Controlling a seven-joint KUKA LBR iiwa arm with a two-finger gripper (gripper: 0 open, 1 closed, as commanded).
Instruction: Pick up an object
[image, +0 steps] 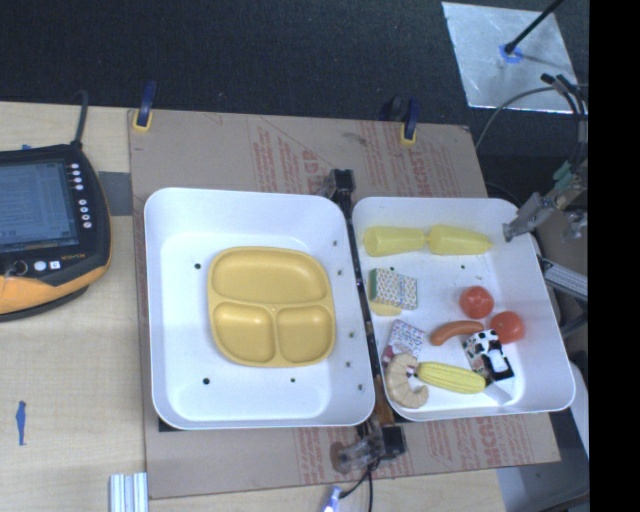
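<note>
The right white bin (530, 265) holds several toy foods. Two pale yellow pieces (427, 241) lie end to end along its far side. A checkered box (394, 289) and a small patterned packet (405, 334) sit near its left wall. Two red tomatoes (477, 300) (507, 325), an orange sausage (455, 331), a black-and-white cow figure (487, 353), a corn cob (451, 377) and a pale curled piece (403, 381) crowd the near half. My gripper (523, 224) hangs at the bin's far right rim, apart from all of them and with nothing in it that I can see.
The left white bin (180, 300) carries a yellow divided plate (270, 305). A teach pendant (45, 225) lies on the bench at the far left. Clamps (408, 118) pin the cardboard underlay at the back, and cables run at the upper right.
</note>
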